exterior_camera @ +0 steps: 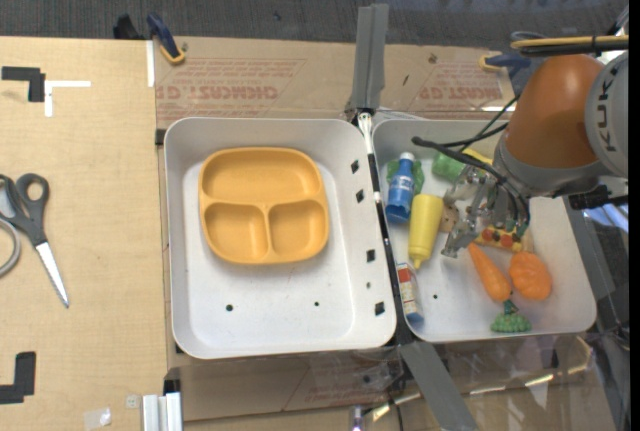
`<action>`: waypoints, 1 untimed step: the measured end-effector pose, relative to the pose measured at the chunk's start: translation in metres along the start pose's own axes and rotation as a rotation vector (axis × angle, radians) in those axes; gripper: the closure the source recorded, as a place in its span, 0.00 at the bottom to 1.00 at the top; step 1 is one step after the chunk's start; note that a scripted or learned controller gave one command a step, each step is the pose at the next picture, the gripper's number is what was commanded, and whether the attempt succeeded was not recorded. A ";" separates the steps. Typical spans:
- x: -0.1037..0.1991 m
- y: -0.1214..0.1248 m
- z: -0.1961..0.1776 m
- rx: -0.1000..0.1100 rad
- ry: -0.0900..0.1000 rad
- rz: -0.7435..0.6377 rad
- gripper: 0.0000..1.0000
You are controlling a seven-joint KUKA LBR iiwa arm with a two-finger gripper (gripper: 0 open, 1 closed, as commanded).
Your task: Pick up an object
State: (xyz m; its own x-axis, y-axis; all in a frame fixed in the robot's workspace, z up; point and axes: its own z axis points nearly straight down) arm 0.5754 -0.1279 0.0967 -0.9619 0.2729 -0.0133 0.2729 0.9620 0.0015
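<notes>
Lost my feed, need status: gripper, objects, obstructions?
Gripper low in right bin, nothing seen held. Yellow bottle beside it, carrot just below. Objects crowded close.

Two white bins here, the left bin [190,319] and the right bin [560,314]. One yellow divided plate [265,204]. One blue bottle [401,187], one yellow bottle [424,227]. Two orange carrots, one [488,273] and another [531,276]. One green piece [511,323]. One pair of scissors [35,229].

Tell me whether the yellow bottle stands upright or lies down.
Lying down: the yellow bottle rests lengthwise on the right bin's floor beside the blue bottle.
</notes>
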 end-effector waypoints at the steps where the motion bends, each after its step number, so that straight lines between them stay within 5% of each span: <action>1: -0.003 0.001 -0.011 0.000 -0.009 -0.003 1.00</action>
State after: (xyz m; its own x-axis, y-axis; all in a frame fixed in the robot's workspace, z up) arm 0.5779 -0.1277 0.1082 -0.9625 0.2703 -0.0222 0.2704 0.9628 0.0011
